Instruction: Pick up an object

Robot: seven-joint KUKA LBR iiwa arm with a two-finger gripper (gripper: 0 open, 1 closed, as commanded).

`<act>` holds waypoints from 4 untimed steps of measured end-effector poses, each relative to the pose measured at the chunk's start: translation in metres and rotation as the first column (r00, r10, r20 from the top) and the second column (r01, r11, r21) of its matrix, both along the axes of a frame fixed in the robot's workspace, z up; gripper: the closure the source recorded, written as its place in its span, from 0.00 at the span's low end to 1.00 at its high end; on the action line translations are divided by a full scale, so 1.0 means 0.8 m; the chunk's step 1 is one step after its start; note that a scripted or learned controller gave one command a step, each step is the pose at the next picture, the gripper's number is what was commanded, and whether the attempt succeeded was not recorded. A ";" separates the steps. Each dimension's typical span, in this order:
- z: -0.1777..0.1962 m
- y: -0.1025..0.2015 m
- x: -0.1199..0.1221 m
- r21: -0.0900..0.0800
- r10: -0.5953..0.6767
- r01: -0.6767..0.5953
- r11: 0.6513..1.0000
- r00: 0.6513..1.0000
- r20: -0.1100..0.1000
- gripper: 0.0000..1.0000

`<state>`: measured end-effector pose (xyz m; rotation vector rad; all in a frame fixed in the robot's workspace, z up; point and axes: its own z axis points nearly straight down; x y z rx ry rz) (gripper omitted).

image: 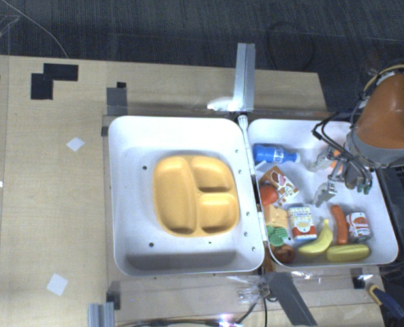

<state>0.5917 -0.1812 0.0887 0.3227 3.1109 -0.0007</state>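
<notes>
arm (385,121): grey | orange band | black cables | end effector (334,179): seemingly metallic

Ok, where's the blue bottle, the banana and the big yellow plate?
blue bottle (271,154), camera view, middle of its blue body.
banana (317,241), camera view, middle of its curved yellow body.
yellow plate (178,199), camera view, floor of its long left compartment.

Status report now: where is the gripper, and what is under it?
Gripper low in the right bin, nothing seen between its fingers. Hot dog just below it, untouched. Can and banana crowd beside.
</notes>
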 end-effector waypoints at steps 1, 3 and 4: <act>-0.001 -0.029 0.090 0.002 0.020 -0.020 1.000 1.000 -0.013 0.00; 0.127 -0.016 0.082 -0.010 0.380 -0.380 0.925 0.925 0.005 0.00; 0.067 -0.025 0.099 0.001 -0.018 0.018 1.000 1.000 -0.004 0.00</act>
